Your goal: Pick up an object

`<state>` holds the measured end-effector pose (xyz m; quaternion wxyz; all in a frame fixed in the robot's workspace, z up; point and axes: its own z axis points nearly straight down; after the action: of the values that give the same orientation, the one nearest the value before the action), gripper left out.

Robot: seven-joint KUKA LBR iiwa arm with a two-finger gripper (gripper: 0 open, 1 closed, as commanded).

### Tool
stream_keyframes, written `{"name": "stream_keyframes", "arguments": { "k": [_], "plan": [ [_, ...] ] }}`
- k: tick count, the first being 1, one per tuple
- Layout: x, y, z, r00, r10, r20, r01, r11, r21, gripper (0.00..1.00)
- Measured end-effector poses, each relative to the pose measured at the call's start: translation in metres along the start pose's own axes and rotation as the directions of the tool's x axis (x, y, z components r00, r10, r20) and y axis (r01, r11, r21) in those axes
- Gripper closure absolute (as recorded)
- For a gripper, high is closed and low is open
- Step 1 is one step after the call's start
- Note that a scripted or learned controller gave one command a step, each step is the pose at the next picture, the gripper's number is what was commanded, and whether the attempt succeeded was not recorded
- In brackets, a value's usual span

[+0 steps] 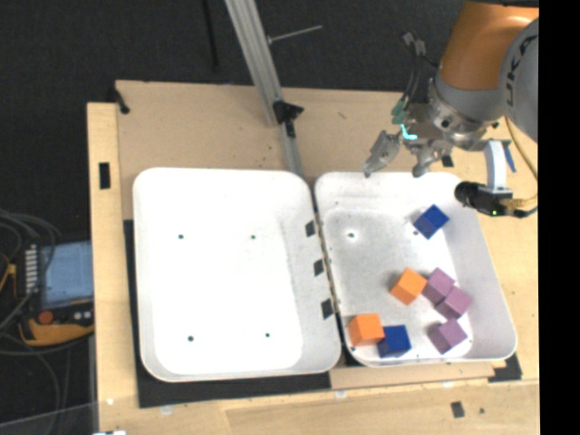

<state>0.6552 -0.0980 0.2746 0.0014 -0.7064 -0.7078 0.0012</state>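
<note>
My gripper (400,161) hangs above the far edge of the right bin (362,261), open, with nothing between its fingers. Several small blocks lie in that bin. A blue block (431,220) sits nearest, just below and right of the gripper. Further toward the front lie an orange block (409,285), purple blocks (439,285) (455,302) (447,335), another orange block (366,328) and a second blue block (394,341).
The left bin (227,270) sits beside the right one, with black clips along the divide. A slanted metal post (258,53) rises behind the bins. A cable box (59,284) lies off the bench at left.
</note>
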Motion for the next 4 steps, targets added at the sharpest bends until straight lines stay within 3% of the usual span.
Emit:
{"name": "stream_keyframes", "arguments": {
  "k": [1,4],
  "plan": [
    [0.0,0.001,-0.003,1.0,-0.001,0.001,0.001,1.0,-0.004,0.0],
    [-0.012,0.011,0.141,1.0,0.005,0.003,-0.005,1.0,0.0,0.0]
  ]
}}
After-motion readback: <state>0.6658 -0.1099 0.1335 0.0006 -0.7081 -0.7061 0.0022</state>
